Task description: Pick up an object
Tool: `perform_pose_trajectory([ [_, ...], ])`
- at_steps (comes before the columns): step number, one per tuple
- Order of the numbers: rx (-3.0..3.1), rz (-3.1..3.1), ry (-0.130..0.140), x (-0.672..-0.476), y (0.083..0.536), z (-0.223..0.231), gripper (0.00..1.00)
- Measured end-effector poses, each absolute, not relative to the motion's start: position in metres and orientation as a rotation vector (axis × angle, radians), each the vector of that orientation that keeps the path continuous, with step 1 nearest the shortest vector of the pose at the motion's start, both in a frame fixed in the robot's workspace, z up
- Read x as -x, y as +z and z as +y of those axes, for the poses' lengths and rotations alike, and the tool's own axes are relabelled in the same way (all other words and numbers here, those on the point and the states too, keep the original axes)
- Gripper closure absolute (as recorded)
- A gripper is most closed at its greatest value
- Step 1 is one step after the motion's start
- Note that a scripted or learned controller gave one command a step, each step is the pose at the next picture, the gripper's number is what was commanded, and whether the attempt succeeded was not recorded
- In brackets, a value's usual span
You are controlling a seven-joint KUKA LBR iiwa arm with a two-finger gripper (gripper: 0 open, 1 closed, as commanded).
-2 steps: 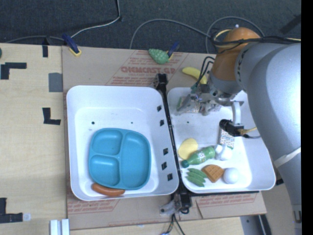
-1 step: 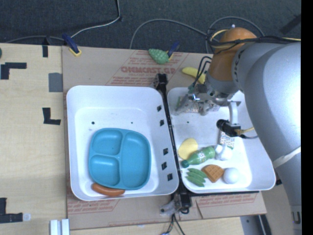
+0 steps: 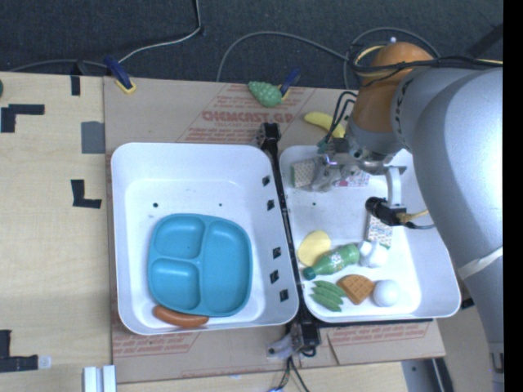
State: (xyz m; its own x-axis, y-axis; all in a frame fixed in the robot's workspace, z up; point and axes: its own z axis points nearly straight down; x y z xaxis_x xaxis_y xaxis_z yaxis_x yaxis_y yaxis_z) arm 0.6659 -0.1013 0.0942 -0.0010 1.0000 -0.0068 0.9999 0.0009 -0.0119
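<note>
- My likeliest target, judging by where I am, is the small pale grey block [image 3: 304,172] at the far end of the right bin [image 3: 433,288], close to the divider.
- My pincer [image 3: 331,168] sits low just beside it; whether it is wide or narrow I cannot tell.
- I judge this the approach step: nothing shows as gripped.
- Next calls for centring over the block, closing, then lifting straight.
- Nearer the front lie a yellow lemon [image 3: 314,247], green bottle [image 3: 335,260], green pods [image 3: 327,294], brown cookie [image 3: 356,287] and white egg [image 3: 386,293].
- The left bin [image 3: 135,170] holds a blue plate [image 3: 200,264] and sausage [image 3: 180,318].
</note>
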Motion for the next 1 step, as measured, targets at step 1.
perform_pose_trajectory([
  [1, 2.224, -2.225, -0.001, -0.6141, 0.202, -0.1309, 1.0],
])
